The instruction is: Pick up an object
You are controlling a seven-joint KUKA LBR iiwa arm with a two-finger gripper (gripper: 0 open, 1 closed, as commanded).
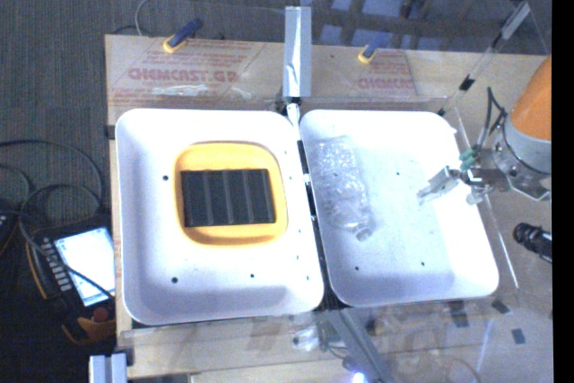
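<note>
Where the board [193, 72] lies behind the bins, red letters read "CHEMCAST".

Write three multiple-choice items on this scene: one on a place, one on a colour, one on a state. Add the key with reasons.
1. Where does the clear bottle lie?
A. left bin
B. right bin, by its left wall
C. on the floor

2. What colour is the tray's rim?
A. yellow
B. green
C. red

3. What is the gripper doing?
A. lifting the bottle
B. resting in the left bin
C. over the right bin, apart from the bottle

Key: 1 B, the bottle lies along the dividing wall. 2 A, a yellow rim surrounds the dark slats. 3 C, bare white floor separates gripper and bottle.
</note>
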